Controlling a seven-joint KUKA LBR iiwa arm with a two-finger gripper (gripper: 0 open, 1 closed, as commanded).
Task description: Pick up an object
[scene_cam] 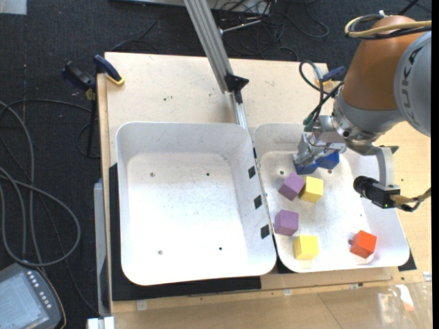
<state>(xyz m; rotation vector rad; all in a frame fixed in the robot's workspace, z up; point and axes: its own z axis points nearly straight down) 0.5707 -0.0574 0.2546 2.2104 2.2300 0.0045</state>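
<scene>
The right bin (394, 252) holds several small foam blocks. A blue block (325, 161) lies near its far wall, partly covered by my gripper (310, 153), which hangs right over the block's left part. In front of it sit a purple cube (293, 185) and a yellow cube (313, 189), side by side and touching. Closer to the front lie another purple cube (287, 221), another yellow cube (306, 247) and an orange cube (363, 243).
The left bin (185, 197) adjoins the right one along a shared rim. A slanted metal pole (209, 36) rises behind the bins. A black cable fitting (374, 190) hangs from the wrist over the right bin's right side.
</scene>
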